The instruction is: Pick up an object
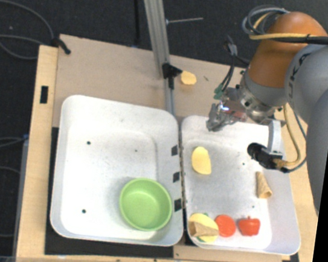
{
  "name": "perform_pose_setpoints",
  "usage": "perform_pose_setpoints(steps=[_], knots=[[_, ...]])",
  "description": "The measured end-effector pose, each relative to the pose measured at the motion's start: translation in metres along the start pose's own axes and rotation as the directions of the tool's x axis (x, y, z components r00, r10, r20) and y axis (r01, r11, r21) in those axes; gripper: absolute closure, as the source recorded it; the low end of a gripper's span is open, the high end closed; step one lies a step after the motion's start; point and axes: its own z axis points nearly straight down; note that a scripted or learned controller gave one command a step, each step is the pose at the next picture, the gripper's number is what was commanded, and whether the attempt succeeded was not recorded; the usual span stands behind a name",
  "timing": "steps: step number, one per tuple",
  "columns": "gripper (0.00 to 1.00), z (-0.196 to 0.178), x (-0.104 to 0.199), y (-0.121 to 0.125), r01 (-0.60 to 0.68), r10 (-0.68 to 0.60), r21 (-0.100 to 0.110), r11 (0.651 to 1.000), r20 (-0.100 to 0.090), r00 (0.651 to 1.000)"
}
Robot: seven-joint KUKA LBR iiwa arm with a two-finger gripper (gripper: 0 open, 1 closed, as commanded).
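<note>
on the bench (112, 71), two shallow white bins sit side by side, their inner edges touching along the middle. the left bin (91, 128) holds a green bowl (146, 204), upright, near its front right corner. the right bin (270, 235) holds several small things: a yellow lemon-shaped piece (201, 160) lies toward its left side, about midway back; a tan cone-like piece (264, 185) lies near the right wall, tilted; along the front edge there is a row of three, with a yellow and tan piece (203, 227) in the front left corner, a round orange-red tomato (225, 225) just beside it, and a red pepper (248, 226) just beside that.

the grey arm (318, 77) with its orange band (280, 47) comes in from the right and bends down over the back edge of the right bin. the gripper (215, 121) hangs over the back left corner of that bin, near the seam between the two bins. i cannot tell how its tips stand, since they are small and blurred against the white rim, and nothing is seen held there. the lemon-shaped piece lies on the bin floor in front of the gripper, apart from it.

behind the bins, on the bare brown board, a small yellow block (188, 78) rests beside the foot of a slanted metal pole (157, 32), which rises toward the top of the view. black cables (10, 19) trail across the dark floor on the left.
</note>
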Motion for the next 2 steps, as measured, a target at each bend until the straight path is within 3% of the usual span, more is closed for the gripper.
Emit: perform_pose_setpoints(steps=[2], knots=[[1.00,-0.004,0.106,-0.004,-0.001,0.001,0.004,1.000,0.000,1.000]])
